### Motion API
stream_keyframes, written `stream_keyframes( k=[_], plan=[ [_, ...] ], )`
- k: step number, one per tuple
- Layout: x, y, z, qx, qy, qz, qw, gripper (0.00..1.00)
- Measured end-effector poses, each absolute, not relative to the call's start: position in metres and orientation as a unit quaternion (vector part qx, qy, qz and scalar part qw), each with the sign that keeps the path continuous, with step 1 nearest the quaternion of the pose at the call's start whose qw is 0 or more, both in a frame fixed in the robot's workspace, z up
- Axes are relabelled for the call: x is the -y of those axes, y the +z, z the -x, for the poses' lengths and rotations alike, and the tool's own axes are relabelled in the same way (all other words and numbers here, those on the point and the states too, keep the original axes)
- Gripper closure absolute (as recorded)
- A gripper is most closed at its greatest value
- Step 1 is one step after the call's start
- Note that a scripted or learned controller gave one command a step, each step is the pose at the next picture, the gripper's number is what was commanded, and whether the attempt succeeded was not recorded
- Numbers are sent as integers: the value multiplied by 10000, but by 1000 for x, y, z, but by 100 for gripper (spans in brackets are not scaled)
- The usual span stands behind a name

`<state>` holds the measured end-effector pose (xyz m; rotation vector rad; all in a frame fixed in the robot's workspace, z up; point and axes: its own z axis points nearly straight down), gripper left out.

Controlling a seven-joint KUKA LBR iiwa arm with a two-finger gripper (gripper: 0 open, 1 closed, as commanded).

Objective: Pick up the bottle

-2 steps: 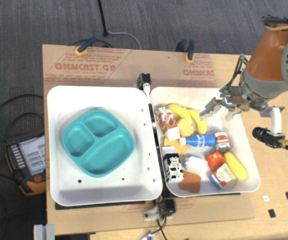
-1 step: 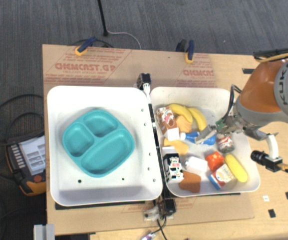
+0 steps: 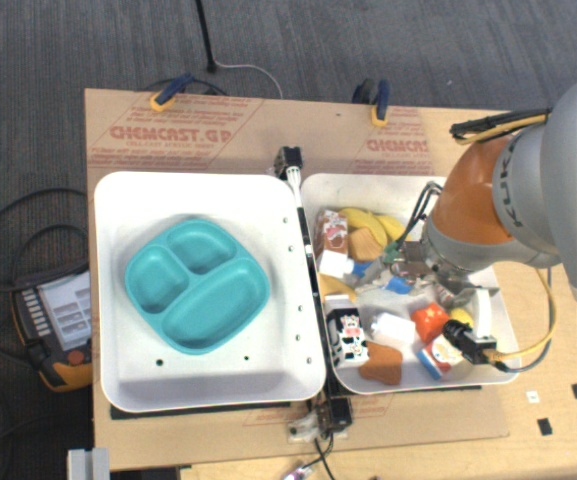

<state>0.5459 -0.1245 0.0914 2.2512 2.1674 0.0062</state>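
Observation:
The right bin (image 3: 488, 373) holds a crowded pile of toy items. A small white bottle-like thing (image 3: 390, 326) lies near the bin's middle, between a cow-patterned carton (image 3: 346, 336) and a red piece (image 3: 430, 320). I cannot tell for sure which item is the bottle. My gripper (image 3: 400, 265) reaches down into the pile in the upper middle of this bin, just above and behind the white thing, beside a small blue piece (image 3: 399, 286). The grey arm with its orange band (image 3: 468, 203) covers the bin's right side.
A yellow banana (image 3: 368, 220), a bread-coloured piece (image 3: 368, 245) and a reddish-white item (image 3: 333, 233) lie at the right bin's back. A brown lump (image 3: 383, 364) sits at its front. The left bin (image 3: 118, 368) holds a teal divided plate (image 3: 198, 283).

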Motion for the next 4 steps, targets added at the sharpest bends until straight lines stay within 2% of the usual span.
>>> stream_keyframes(
  k=[1,2,3,4],
  plan=[
    [112,91,-562,-6213,5,-7835,63,0],
    [112,100,-563,-6216,8,-7833,67,100],
    [111,100,-563,-6215,6,-7834,62,0],
    [138,132,-615,-7003,-8,-7138,7,0]
  ],
)
